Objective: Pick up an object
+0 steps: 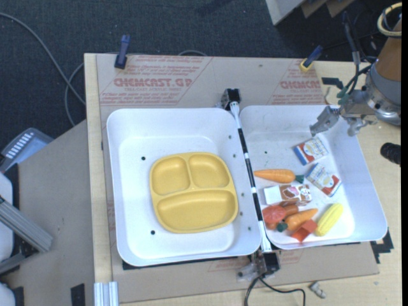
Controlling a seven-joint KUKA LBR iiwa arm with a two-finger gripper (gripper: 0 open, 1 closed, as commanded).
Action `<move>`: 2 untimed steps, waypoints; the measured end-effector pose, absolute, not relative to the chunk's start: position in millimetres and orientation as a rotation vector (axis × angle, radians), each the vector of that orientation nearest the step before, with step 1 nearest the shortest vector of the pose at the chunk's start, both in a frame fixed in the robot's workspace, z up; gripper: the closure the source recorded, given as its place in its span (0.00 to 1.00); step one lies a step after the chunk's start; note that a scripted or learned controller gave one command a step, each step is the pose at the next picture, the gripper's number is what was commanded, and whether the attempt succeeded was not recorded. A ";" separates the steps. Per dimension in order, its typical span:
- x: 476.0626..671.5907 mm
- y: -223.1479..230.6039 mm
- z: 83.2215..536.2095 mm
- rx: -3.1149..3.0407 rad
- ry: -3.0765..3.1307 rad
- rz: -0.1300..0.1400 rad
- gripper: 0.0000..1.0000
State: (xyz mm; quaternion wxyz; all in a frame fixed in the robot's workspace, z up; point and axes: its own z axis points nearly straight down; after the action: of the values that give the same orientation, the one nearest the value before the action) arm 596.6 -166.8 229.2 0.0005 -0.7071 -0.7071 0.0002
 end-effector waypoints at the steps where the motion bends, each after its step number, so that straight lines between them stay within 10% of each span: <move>1: 580.3 -131.1 156.0 -2.219 -2.221 0.001 0.00; 2: 556.9 -111.0 92.4 -2.226 -2.227 -0.017 0.00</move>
State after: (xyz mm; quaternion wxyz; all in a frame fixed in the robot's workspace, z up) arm 556.9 -111.0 92.4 -0.0036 -0.7069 -0.7073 -0.0053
